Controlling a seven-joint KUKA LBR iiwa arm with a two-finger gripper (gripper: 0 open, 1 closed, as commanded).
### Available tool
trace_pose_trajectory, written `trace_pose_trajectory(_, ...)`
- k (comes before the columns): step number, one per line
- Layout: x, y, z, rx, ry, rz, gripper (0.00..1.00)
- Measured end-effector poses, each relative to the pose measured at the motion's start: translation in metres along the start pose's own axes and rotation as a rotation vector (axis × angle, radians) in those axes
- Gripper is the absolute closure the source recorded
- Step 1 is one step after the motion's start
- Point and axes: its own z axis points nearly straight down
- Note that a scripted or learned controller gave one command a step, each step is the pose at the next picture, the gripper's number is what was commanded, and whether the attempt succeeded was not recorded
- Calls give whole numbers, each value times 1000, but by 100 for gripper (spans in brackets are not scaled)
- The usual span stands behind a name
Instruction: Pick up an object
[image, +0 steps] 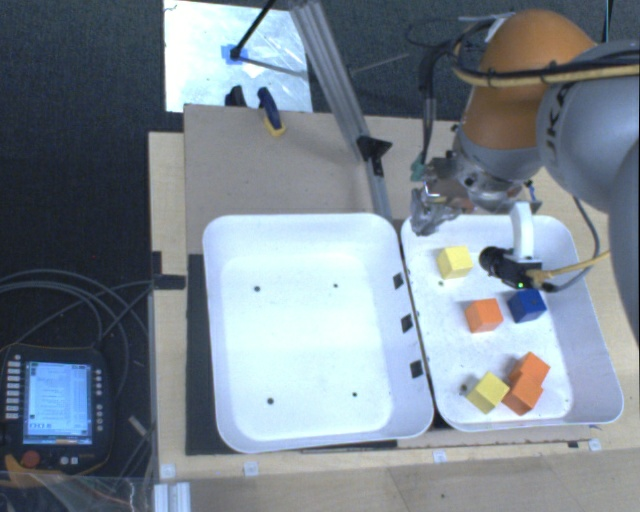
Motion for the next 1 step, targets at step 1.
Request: trace_pose_trajectory(1,56,-9,-5,0,0,-1,100)
